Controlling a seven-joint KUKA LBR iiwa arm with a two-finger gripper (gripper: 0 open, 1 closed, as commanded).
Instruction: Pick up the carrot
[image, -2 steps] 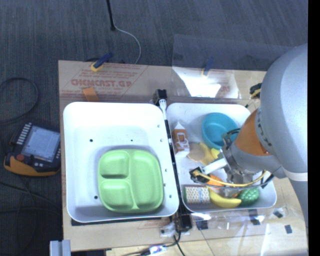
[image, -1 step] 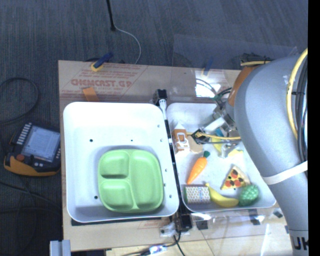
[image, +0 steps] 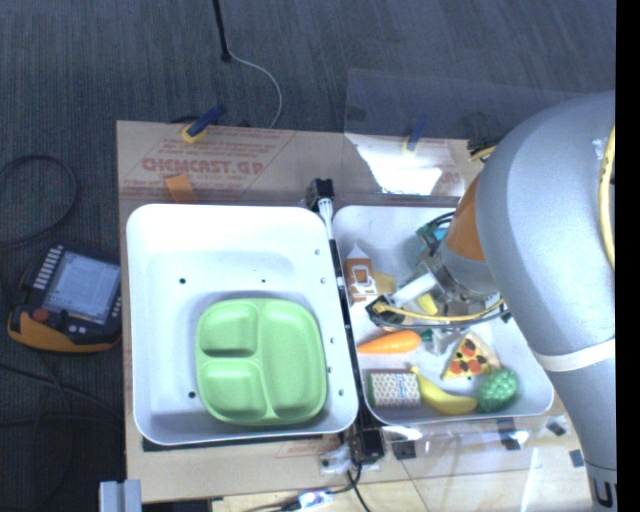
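Observation:
The orange carrot (image: 388, 342) lies on its side in the right bin (image: 385, 228), near the bin's left wall and pointing left. My gripper (image: 424, 298) hangs just above and to the right of it, below the orange wrist band, with cables looped around it. The big grey arm covers the right part of the bin. Nothing orange shows inside the gripper.
Around the carrot lie a banana (image: 446, 396), a pizza slice (image: 467, 359), a green knobbly fruit (image: 497, 389), a patterned box (image: 394, 388) and a small brown carton (image: 358, 273). The left bin (image: 160, 250) holds a green divided plate (image: 263, 359).

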